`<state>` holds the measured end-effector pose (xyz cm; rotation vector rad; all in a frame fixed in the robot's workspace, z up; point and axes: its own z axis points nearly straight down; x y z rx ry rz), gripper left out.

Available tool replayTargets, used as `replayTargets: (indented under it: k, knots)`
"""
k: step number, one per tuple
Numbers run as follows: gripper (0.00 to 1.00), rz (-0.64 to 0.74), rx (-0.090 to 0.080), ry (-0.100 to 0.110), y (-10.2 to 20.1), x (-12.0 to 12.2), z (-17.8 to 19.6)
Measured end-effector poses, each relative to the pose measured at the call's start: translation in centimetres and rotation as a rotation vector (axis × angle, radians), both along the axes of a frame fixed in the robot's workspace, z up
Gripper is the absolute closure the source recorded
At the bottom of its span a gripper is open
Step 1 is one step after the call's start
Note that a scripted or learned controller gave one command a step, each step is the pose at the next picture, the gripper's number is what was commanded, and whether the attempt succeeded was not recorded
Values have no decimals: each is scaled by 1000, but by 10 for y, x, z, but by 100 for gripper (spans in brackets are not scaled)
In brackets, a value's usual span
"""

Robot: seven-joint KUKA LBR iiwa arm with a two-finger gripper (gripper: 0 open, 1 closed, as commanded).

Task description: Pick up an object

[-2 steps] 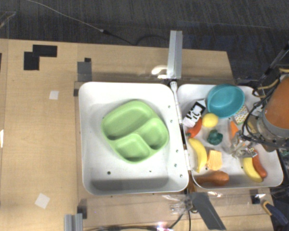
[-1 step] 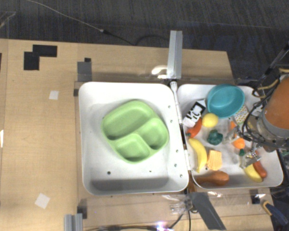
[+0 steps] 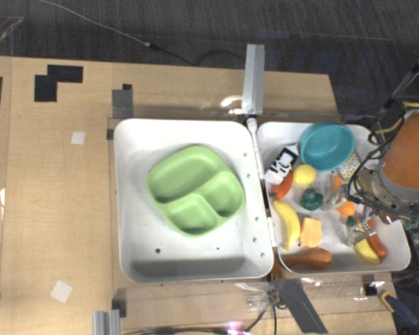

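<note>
Tabletop [image 3: 56, 208]: light wood, carrying two shallow white bins side by side, with a metal post at the seam behind them.
Left bin [image 3: 136, 250]: holds one green divided plate [image 3: 194, 188], lying slightly turned near the middle.
Right bin [image 3: 398, 257]: crowded with small toys and food pieces.
Bowl [image 3: 327, 145]: teal, upright, in the far part of the right bin.
Lemon [image 3: 304, 175]: yellow and round, just in front of the bowl's near left edge.
Black-and-white card [image 3: 283, 160]: lies left of the bowl, close to the wall between the bins.
Carrot [image 3: 284, 185]: orange-red, slanted, between the card and the banana.
Banana [image 3: 288, 220]: yellow, lying lengthways beside the wall between the bins.
Dark green piece [image 3: 311, 200]: small and round, below the lemon.
Cheese wedge [image 3: 311, 232]: orange-yellow, just right of the banana.
Sausage [image 3: 309, 258]: brown, lying along the near wall of the right bin.
Arm [image 3: 410, 152]: comes in from the right, its orange band over the right bin's far right side.
Tool [image 3: 355, 211]: low over the right part of the right bin, among cables and small orange bits; cannot tell how wide it stands or whether anything sits in it.
Yellow-and-red piece [image 3: 370, 248]: lies in the near right corner of the right bin, just below the tool.
</note>
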<state>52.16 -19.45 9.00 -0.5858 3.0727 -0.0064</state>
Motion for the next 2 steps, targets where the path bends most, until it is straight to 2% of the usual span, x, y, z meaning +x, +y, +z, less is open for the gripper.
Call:
replayTargets:
  k: [1,2]
  knots:
    - [100,7,-3,-19,1,6,15]
    - [0,7,-3,-17,2,6,14]
